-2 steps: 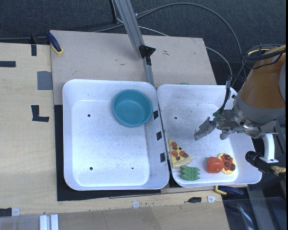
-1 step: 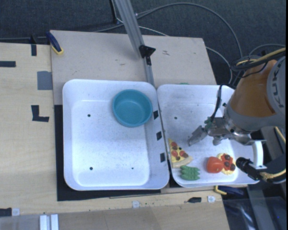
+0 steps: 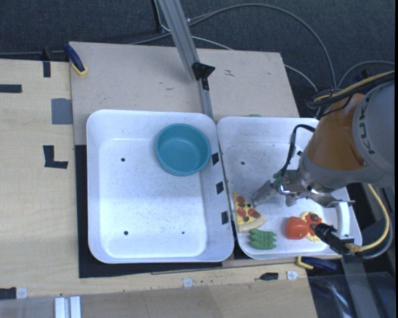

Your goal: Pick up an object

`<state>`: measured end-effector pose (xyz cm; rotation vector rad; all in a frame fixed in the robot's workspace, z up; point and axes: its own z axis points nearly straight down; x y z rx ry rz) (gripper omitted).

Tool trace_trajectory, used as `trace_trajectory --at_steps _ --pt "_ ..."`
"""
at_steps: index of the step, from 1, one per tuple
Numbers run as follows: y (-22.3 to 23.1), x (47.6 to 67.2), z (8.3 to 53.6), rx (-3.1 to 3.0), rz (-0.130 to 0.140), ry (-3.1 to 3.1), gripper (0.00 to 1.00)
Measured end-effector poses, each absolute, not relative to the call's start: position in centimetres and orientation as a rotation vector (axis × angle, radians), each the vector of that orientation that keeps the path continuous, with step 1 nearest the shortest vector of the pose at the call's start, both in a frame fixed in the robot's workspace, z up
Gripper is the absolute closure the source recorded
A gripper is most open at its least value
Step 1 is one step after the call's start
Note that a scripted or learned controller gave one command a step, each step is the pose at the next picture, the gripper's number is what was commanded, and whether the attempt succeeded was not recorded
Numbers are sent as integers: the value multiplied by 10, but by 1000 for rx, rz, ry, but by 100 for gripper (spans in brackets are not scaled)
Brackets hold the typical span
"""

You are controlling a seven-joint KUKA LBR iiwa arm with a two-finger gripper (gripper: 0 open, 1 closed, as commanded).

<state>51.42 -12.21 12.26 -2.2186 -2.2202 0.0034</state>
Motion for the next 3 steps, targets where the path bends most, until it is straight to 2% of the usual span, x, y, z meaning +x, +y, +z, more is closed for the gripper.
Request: trace_trajectory --at_steps 1,2,3 --pt "-122 516 91 -2225 -5 -2224 0" --pt "-121 518 104 -2223 -11 -2229 100" --pt "-126 514 163 -2223 -3 -2224 100"
